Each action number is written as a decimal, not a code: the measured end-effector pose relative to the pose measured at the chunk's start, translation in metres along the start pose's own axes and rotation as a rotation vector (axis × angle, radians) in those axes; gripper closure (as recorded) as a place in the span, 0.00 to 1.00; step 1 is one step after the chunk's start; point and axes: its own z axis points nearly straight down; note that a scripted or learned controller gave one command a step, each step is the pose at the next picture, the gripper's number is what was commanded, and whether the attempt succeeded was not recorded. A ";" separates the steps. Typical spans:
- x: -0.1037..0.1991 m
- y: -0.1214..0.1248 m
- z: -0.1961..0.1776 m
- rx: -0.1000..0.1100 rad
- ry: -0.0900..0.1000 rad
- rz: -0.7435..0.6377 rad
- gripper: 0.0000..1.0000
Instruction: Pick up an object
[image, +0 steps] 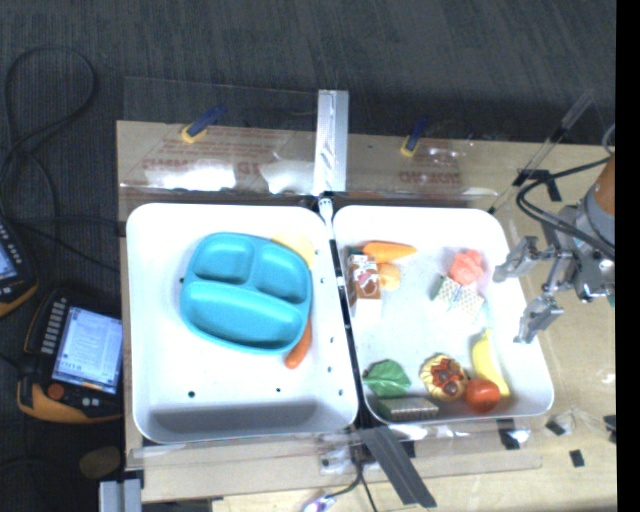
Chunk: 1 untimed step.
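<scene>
Banana (488, 362) lies near the right bin's (420, 216) right wall, just below the gripper (532, 295), whose fingers look spread and empty. Best descend straight over its middle, clear of the tomato (482, 395), then close.

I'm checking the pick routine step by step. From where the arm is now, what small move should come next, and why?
Probably shift the gripper left, over the right bin. It sits at that bin's right rim with nothing between its fingers, while the banana and the pink item lie just inside, nearest to it.
</scene>
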 end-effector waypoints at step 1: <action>0.012 0.014 0.144 -0.001 -0.001 0.246 0.00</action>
